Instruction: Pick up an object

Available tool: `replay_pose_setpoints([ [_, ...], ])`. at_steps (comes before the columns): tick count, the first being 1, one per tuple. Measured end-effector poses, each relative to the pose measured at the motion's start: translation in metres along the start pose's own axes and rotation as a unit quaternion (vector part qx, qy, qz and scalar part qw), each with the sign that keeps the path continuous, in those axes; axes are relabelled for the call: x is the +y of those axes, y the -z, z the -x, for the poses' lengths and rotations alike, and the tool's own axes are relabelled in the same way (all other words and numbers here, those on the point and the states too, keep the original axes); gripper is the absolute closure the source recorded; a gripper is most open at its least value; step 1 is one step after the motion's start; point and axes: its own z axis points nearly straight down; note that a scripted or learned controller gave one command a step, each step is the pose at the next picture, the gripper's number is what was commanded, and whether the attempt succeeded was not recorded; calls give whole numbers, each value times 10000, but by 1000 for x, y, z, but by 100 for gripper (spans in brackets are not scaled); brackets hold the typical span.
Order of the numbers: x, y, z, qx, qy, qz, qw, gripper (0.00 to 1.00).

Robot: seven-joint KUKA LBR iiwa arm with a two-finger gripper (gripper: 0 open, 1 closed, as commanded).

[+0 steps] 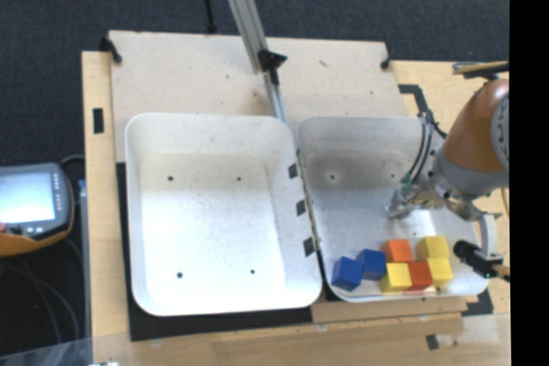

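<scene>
Arm's gripper [405, 206] at centre-right of the right bin [343, 152]; whether it is parted or closed cannot be told. Coloured blocks — blue [348, 272], orange [400, 250], yellow [433, 248] — lie clustered just below it, lower right, none visibly grasped.

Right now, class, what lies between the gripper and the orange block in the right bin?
Nothing: in the camera view, only a short stretch of bare white floor of the right bin separates the gripper from the orange block.
</scene>
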Motion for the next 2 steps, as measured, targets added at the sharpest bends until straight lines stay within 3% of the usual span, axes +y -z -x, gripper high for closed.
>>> replay_pose_setpoints([
  [2,1,25,2,-10,16,33,10000,100],
])
